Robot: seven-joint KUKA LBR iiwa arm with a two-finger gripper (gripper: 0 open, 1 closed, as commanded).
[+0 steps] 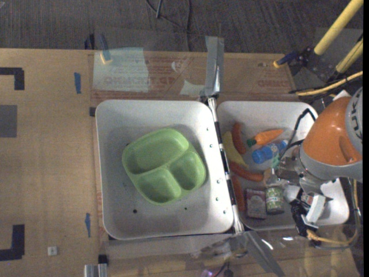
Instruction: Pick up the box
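Box [255,203], small and dark, lying near right bin [337,215] front edge beside jar [274,198]. Probably light, stiff carton; gripping across short sides. Gripper [291,183] hovering just beside; grip state unreadable.

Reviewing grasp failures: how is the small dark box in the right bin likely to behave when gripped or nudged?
The box lies flat, so probably won't roll or tip. It looks small and likely light. The jar beside it may get bumped.

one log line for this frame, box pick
arm: over right bin | box: lying in right bin, not held | green tray: left bin
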